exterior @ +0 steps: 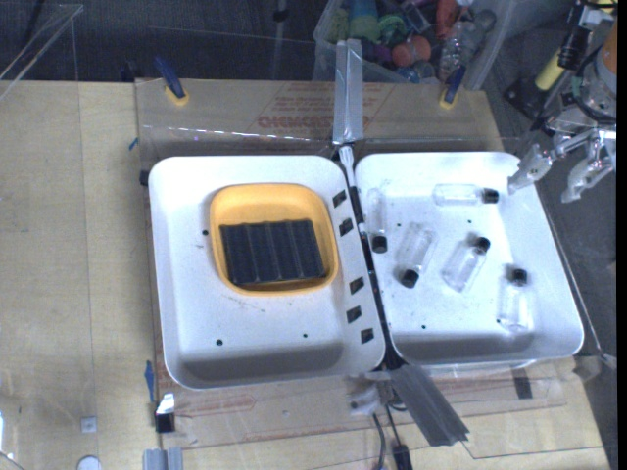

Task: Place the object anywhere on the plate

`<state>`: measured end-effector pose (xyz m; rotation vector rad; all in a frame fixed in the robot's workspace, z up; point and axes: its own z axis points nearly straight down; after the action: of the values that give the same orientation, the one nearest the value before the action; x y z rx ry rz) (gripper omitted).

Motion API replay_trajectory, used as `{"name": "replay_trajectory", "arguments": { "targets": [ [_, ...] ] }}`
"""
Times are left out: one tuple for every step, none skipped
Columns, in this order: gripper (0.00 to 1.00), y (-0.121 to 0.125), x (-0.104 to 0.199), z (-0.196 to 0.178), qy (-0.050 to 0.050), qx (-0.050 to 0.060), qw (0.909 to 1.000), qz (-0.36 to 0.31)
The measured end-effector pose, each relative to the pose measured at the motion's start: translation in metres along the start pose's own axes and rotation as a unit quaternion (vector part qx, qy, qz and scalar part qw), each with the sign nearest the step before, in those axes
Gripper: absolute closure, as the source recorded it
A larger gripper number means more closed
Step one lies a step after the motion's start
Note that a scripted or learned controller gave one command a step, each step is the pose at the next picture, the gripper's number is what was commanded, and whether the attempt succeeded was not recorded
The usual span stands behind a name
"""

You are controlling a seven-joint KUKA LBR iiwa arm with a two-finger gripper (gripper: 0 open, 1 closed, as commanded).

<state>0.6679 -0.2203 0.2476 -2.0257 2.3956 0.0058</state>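
Note:
A yellow square plate (227, 207) lies in the left white bin (186, 341), with a dark ribbed rectangular piece (272, 251) resting on it. Several clear small bottles with black caps lie in the right bin (549, 336): one near the back (456, 195), two in the middle (413, 248) (460, 264), one at the right (513, 306). My gripper (554, 172) hovers over the right bin's back right corner. It stands open, with nothing between its fingers.
A divider with black clips (353, 253) runs between the bins. A clear tub of colourful toys (411, 18) stands behind the bins. Blue clamps (173, 84) hold the bench's back edge.

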Motion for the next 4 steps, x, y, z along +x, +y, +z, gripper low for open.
{"name": "replay_trajectory", "arguments": {
  "targets": [
    [0.00, 0.000, 0.000, 0.003, 0.000, 0.000, 0.9950, -0.100],
    [0.00, 0.001, -0.001, 0.031, 0.000, -0.001, 0.9730, -0.231],
    [0.00, 0.010, -0.011, 0.013, 0.000, 0.000, 0.9281, -0.372],
    [0.00, 0.001, -0.009, -0.029, 0.002, 0.002, 0.8637, -0.504]
  ]
}}
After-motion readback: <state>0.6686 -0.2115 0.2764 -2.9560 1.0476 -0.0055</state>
